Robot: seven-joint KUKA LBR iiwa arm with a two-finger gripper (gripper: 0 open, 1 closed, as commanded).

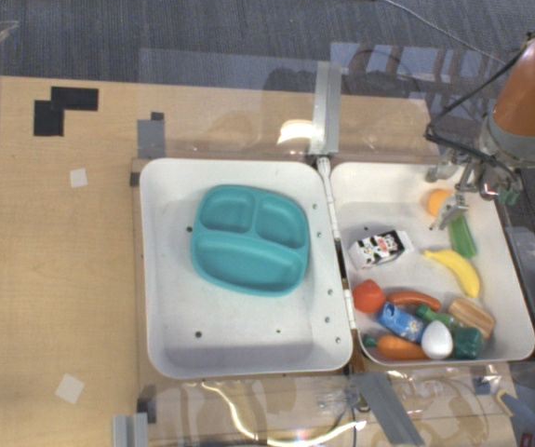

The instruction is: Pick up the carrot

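- currently, gripper: hangs over the far right corner of the right bin, beside an orange round fruit; whether it is parted or closed cannot be told from this angle, and nothing is seen clamped in it.
- carrot: lies well apart from the gripper, toward the near edge of the same bin, on its side in the crowded near corner.
- neighbours of the carrot: white egg touching its right end; blue carton just behind it; red tomato further back.
- between gripper and carrot: green pepper, banana, a red sausage-like piece, a black-and-white patterned box.
- left of the gripper, in the other bin: teal divided plate.
- risk, wrong target: the orange fruit sits right by the gripper and shares the carrot's colour, so a close here would likely take the wrong item.
- risk, crowding: the carrot is hemmed by egg, carton and bin wall; a descent could land on a neighbour or push the carrot away.
- risk, slip: the tapered shape may squirt out if gripped near an end.
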